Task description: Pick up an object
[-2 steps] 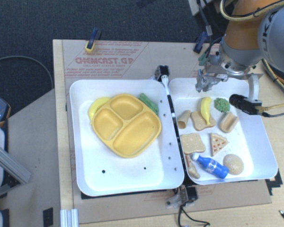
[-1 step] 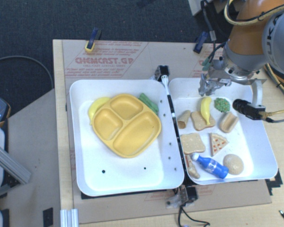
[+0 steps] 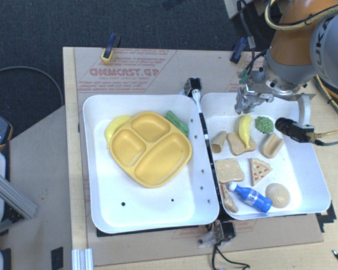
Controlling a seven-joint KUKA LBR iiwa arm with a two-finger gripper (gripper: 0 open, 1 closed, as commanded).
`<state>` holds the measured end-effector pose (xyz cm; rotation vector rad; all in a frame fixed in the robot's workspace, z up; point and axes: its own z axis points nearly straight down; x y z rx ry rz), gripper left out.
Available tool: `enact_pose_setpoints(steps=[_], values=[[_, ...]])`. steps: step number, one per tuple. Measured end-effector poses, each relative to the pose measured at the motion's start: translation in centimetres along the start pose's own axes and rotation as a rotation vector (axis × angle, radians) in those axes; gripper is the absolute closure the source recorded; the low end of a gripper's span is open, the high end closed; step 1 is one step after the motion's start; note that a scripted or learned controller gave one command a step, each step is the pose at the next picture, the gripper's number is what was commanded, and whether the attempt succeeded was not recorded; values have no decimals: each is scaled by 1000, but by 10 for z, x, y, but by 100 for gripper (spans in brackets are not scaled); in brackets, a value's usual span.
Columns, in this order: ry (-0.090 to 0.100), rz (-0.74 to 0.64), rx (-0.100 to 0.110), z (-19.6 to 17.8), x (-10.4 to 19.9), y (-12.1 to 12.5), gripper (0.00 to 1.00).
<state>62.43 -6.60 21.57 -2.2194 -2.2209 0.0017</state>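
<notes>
Hovering by the right bin's far edge, your metal two-finger gripper (image 3: 247, 107) looks narrow, holding nothing; grab that light, slick yellow plastic banana (image 3: 245, 131) mid-curve.

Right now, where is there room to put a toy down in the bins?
The left bin has bare floor in front of the yellow tray and along its left wall. The right bin is crowded with toy food; a little bare floor lies right of the round bun.

One fixed camera looks down aslant on both white bins (image 3: 96, 151).
</notes>
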Motion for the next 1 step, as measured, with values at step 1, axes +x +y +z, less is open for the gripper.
enact_pose_setpoints(steps=[1], values=[[-2,2,-5,-7,-10,3,100]])
